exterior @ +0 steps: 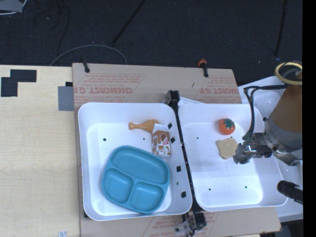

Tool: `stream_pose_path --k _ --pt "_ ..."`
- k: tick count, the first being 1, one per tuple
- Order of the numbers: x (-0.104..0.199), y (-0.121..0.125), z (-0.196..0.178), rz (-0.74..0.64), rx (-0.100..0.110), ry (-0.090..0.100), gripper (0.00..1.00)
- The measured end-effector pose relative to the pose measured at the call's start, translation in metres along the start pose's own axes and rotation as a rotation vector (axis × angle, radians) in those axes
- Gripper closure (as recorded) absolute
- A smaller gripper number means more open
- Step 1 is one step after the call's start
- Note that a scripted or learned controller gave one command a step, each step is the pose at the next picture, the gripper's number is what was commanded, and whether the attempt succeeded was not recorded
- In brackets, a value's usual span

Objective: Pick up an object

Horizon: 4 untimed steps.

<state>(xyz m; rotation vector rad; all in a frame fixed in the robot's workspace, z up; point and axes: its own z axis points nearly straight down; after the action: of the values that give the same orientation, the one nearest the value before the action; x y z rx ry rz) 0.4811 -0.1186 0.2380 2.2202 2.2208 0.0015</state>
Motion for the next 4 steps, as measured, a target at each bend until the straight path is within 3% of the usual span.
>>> stream_pose_path --k 1,4 --pt "-0.001 0.001 -0.044 -0.001 0.000 0.000 1.00" --pt "0.155 0.057 0.003 -0.002 0.005 0.000 1.00"
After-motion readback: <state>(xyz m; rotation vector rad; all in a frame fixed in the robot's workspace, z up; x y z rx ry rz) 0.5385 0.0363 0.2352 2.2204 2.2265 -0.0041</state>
